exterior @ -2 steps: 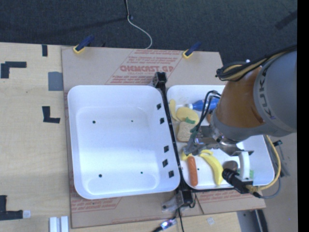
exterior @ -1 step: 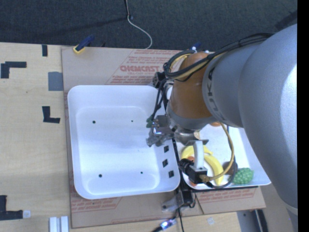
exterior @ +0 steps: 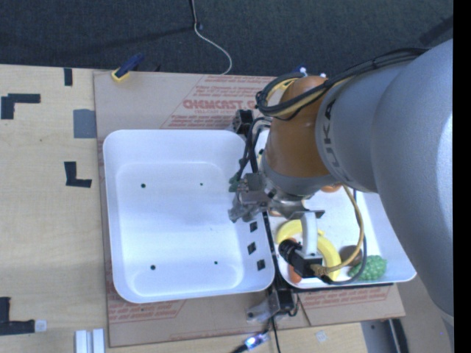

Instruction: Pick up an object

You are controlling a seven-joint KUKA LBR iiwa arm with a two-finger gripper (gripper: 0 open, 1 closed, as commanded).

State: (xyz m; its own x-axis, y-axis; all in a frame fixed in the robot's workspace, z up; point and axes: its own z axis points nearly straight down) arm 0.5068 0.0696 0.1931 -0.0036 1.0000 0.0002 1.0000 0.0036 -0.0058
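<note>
objs: yellow banana-like piece, green lump, small orange bit, all in right bin nr desk's front edge.
my hand: over divide btwn bins; grip state can't tell.
left bin: beside it, toward desk's left.

blue-yellow clip on bench

Red "CHEMCAST" on cardboard sheet; "KU" on arm.
</note>
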